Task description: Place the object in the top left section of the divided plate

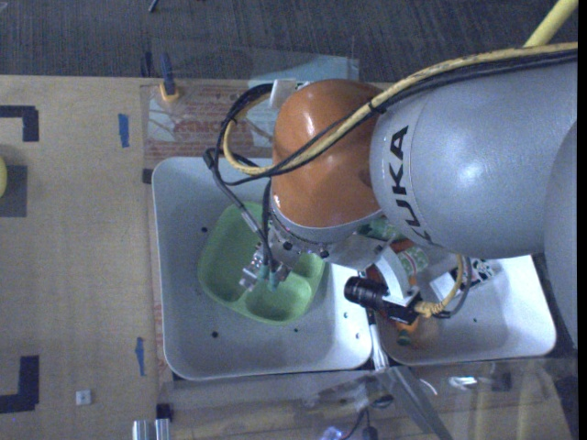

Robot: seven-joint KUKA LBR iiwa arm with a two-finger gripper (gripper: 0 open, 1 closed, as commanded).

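Over the left bin: the hand (264, 273) is seen low above the green divided plate (220, 269), at the plate's ridge between sections, below the orange band of the arm (321, 154).
Hand state: whether it is open or closed cannot be told, since the wrist and cables cover much of it; nothing is clearly seen to be held.
Small teal piece: a bit of teal (273, 280) is seen at the tip of the hand, touching or just above the plate; whether it belongs to the hand or is the object cannot be told.
Object, location: the task's object cannot be identified with certainty; if the teal piece is the object, it lies directly under the hand, within the plate.
Object, handling: it is judged to be small and light, probably stiff plastic, and not fragile; a pinch across its narrow width is advised, as a smooth surface may slip.
Plate: it is judged to be light, thin plastic that may slide or tip if pressed on its rim; it rests tilted in the left bin (183, 337), near that bin's middle.
Right bin: assorted packages (413, 259) are seen in the right bin (514, 333), partly hidden by the arm.
Desk: brown board (73, 246) with blue tape marks (123, 129) is seen left of the bins.
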